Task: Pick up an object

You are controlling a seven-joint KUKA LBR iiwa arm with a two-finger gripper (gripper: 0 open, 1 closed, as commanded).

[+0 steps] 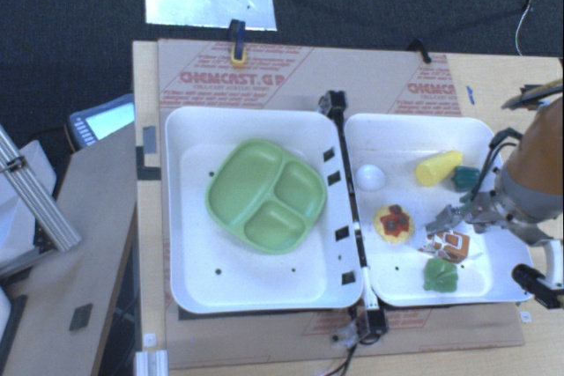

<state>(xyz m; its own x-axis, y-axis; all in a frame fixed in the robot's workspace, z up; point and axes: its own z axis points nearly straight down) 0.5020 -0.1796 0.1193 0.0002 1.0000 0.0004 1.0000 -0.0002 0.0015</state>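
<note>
From my console I see the gripper (pixel 451 229) low in the right bin (pixel 388 132), reaching in from the right at a slant; I cannot tell whether it is wide, narrow or closed on anything, since the metal parts blur into what lies beneath them. Directly under the tool sits a small orange and white item (pixel 454 246), touching or nearly touching it; I judge that this is the target, but no grasp is visible. Just below that lies a green toy (pixel 441 275); just left of the tool is a round yellow piece with a red top (pixel 393 223); above it, a yellow oblong toy (pixel 438 167) lies beside a dark green object (pixel 465 179); further left and up is a white ball (pixel 368 178). Well to the left, past the divider, a green compartment plate (pixel 266 195) lies in the left bin (pixel 189 277). The crowding around the tool makes a stray nudge likely, in my view.
</note>
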